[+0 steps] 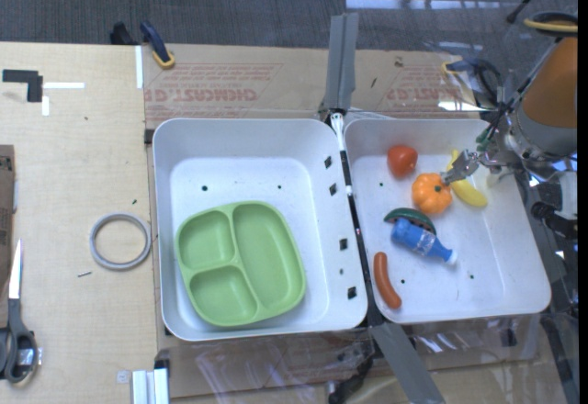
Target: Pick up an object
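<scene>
Camera view, looking down at a slant: the arm [549, 90] enters from the right and its gripper [462, 168] sits low over the right bin [514, 287], tips at the upper right edge of the orange [431, 194]. Whether the jaws are parted or closed cannot be told at this size; nothing is seen held between them. The orange lies near the middle of the right bin, toward its far side, apparently touching or nearly touching the gripper tips. A banana [469, 194] lies just right of the orange, directly below the gripper. A tomato [401, 160] sits just up and left of the orange, apart from it. A dark green item [406, 216] lies just below the orange, and a blue bottle [421, 240] lies on its side below that, cap pointing away to the lower right. A sausage [387, 280] lies further below and left of the orange, near the bin's front left corner. The banana and the green item crowd the orange on two sides. Well left of the orange, the left bin [184, 150] holds a green divided plate [241, 262]. Further left, a tape ring [120, 240] lies on the bench [64, 173].
</scene>
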Robot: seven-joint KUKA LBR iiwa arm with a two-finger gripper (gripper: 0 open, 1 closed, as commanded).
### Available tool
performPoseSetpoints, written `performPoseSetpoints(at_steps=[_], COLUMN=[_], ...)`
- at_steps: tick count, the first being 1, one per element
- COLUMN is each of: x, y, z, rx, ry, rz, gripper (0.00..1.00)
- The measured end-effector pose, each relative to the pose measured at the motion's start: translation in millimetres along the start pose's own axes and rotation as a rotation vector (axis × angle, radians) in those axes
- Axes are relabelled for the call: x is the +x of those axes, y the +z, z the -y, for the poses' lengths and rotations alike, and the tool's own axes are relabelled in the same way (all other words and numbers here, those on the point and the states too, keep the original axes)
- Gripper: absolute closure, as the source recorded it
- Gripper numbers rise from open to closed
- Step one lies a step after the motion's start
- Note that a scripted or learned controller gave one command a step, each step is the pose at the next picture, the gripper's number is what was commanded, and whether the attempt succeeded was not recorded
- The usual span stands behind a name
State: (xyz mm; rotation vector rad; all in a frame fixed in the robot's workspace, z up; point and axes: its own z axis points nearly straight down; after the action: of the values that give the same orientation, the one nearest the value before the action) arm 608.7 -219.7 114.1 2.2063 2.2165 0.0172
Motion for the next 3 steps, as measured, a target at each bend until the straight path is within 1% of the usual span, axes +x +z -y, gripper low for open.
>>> performPoseSetpoints(at_steps=[1, 2, 3], x=[-0.7, 49.5, 49.2], y=[-8.3, -37.2, -37.1], z=[0.3, -51.6, -51.4], rx=[0.002, 0.017, 0.018], ry=[-0.001, 0.001, 0.001], rz=[0.002, -0.001, -0.001], gripper=[1.00, 1.00, 0.00])
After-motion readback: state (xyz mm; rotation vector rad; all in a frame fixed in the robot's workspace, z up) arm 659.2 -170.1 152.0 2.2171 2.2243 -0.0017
